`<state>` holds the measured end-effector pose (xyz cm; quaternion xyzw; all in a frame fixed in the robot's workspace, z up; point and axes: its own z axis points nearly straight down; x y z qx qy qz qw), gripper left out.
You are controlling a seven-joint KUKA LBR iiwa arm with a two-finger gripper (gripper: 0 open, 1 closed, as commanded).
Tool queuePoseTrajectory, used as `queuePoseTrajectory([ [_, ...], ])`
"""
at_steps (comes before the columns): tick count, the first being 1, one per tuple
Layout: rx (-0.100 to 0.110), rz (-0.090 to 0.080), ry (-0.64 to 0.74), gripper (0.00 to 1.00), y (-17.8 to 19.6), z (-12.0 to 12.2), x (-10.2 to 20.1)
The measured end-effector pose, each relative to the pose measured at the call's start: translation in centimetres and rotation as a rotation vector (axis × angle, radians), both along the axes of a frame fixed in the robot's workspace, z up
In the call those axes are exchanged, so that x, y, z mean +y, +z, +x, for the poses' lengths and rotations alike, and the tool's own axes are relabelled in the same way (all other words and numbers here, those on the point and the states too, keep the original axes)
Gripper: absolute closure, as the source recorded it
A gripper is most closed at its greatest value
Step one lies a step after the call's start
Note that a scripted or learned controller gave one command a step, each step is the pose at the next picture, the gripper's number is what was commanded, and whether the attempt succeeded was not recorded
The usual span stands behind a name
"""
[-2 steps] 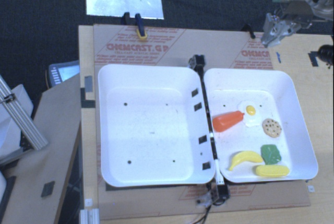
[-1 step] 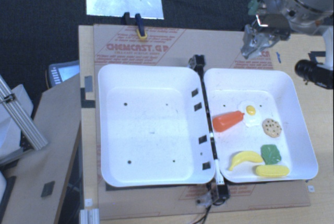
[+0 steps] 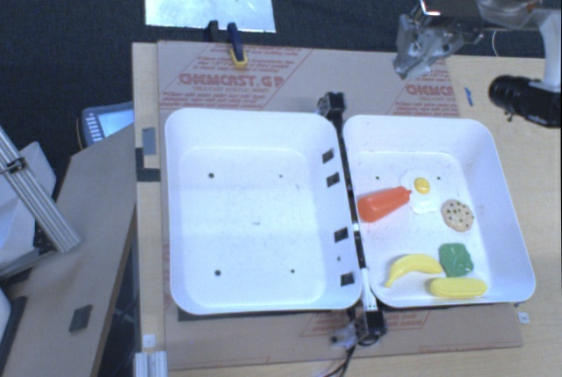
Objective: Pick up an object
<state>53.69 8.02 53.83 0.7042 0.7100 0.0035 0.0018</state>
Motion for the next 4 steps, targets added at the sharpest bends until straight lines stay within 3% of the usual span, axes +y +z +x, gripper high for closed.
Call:
queuePoseTrajectory([
  [1,0.006,0.0,0.003,1.0,-0.3,-5.3,7.4],
  [2,0.005,-0.001,-0.001,1.0,-0.3,-3.7,10.0],
  [4,0.001,0.001,0.003,1.0,2.0,-3.6,9.9],
])
